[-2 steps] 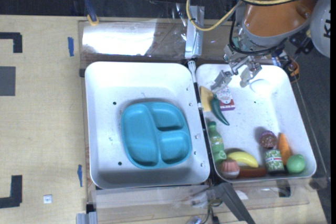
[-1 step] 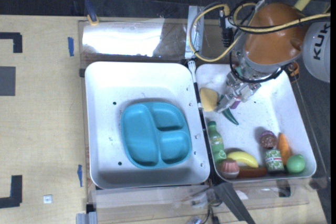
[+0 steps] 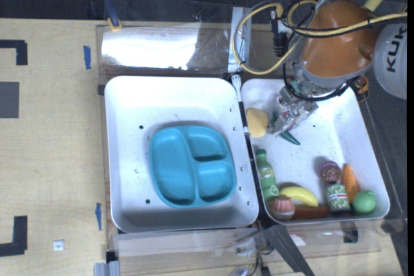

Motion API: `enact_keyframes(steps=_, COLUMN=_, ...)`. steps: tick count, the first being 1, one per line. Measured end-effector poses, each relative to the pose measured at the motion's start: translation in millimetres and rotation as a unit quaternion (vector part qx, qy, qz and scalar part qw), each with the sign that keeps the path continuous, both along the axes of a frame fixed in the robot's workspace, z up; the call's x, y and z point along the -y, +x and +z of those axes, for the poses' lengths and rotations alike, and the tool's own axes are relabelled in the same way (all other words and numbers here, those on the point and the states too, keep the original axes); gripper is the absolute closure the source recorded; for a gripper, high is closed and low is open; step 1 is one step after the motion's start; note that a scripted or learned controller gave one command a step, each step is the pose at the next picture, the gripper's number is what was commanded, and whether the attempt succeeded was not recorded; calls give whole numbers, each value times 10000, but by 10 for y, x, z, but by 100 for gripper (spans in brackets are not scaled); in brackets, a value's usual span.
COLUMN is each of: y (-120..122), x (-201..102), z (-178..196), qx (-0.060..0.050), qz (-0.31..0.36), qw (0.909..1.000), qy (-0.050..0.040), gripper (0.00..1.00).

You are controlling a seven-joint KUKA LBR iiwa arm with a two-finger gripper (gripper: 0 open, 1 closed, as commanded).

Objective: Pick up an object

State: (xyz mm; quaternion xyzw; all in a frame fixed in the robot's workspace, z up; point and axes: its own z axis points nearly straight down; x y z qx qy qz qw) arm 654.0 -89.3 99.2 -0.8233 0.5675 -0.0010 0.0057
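**Currently: claw over the right bin's upper left, nearest object just to its left**

Camera view. The arm [image 3: 336,29] reaches in from the right and hangs over the upper part of the right bin [image 3: 372,139]. The claw [image 3: 290,121] sits low over the bin floor, near the bin's left wall. Its finger state cannot be told at this angle; the wrist hides most of the mechanism, and nothing is visibly pinched.

Candidate objects, relative to the claw:
- Yellow lump [image 3: 257,121]: just left of the claw, against the left wall. Nearest candidate, roughly round, with no marked long axis.
- Green sliver [image 3: 291,137]: just below the claw tip; whether it touches is unclear.
- Green bottle [image 3: 266,172]: below and left, long axis running up-down along the left wall.
- Banana [image 3: 299,194], can [image 3: 336,197], carrot [image 3: 350,181], lime [image 3: 365,201]: grouped along the bottom edge, well apart from the claw.

The left bin [image 3: 123,139] carries a blue tray [image 3: 192,165].

Judgement: the shortest move is a small leftward shift to the yellow lump; wall proximity may obstruct one finger.
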Motion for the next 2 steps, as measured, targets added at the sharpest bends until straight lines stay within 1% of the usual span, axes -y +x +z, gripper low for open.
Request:
enact_keyframes(steps=1, y=146, x=644, z=833, qx=11, qz=486, qw=9988, qy=-39, gripper=100)
enact_keyframes(steps=2, y=-58, x=-213, z=1051, qx=-27, qz=458, qw=9989, qy=-18, gripper=100)
